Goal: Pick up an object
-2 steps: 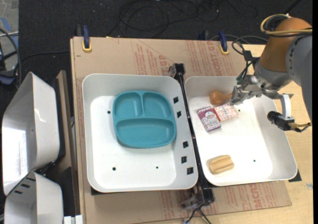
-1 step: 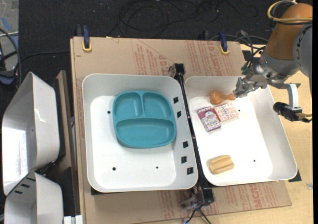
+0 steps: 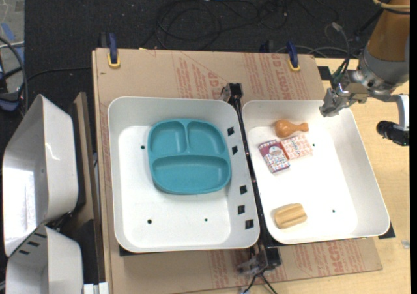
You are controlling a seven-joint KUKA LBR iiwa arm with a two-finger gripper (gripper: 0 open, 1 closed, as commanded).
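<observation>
The gripper, whose opening I cannot tell, hangs over the right bin's upper rim, with the chicken drumstick lying just left and below, long axis crosswise, bone end pointing right.

Three objects are seen in the right bin: an orange drumstick near the far side, a small printed carton lying flat below it, and a tan bun toward the near edge.
</observation>
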